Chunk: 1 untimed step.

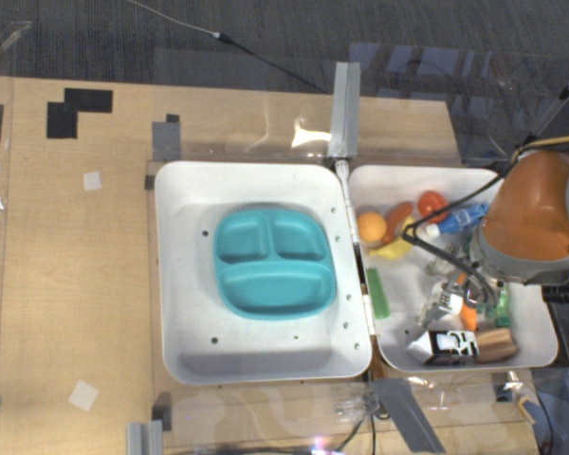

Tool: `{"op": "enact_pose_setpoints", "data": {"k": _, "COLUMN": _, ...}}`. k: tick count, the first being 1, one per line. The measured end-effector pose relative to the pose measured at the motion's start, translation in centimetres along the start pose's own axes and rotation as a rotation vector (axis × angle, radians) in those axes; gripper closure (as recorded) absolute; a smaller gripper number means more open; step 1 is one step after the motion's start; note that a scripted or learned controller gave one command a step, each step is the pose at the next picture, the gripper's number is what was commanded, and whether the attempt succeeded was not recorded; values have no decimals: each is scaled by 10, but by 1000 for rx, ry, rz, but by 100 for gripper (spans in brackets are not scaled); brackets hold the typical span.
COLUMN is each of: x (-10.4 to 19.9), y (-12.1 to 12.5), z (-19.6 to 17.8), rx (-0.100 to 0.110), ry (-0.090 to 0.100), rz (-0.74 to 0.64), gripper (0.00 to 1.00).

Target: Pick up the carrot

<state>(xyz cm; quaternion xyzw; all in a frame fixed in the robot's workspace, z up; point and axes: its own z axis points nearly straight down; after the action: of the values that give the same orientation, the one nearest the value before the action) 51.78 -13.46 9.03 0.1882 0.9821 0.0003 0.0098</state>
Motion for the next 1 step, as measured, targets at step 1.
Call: {"op": "enact_pose_setpoints", "data": {"k": 1, "x": -67, "y": -2, "z": 3, "rx": 2, "ry": 6, "rz": 286, "gripper": 0}}
